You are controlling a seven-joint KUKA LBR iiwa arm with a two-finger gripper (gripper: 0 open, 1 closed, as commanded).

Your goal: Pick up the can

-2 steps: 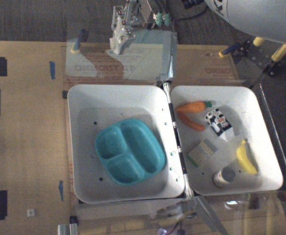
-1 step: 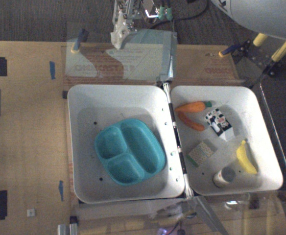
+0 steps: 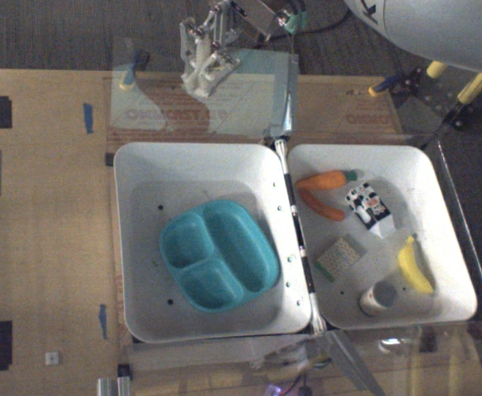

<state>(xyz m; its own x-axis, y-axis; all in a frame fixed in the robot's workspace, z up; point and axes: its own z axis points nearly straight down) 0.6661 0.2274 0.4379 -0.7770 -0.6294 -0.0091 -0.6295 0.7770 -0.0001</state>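
The can (image 3: 379,297), a small pale cylinder seen from above, stands near the front edge of the right bin (image 3: 447,221). My gripper (image 3: 205,77) hangs far from it, beyond the back of the left bin (image 3: 134,221), over a clear panel on the bench. It carries nothing. The grey arm (image 3: 422,7) crosses the top right corner of the view.
Around the can in the right bin lie a banana (image 3: 414,266), a checked sponge (image 3: 338,256), a black-and-white carton (image 3: 367,205), a carrot (image 3: 328,180) and a second orange piece (image 3: 323,209). A teal divided plate (image 3: 218,256) lies in the left bin.
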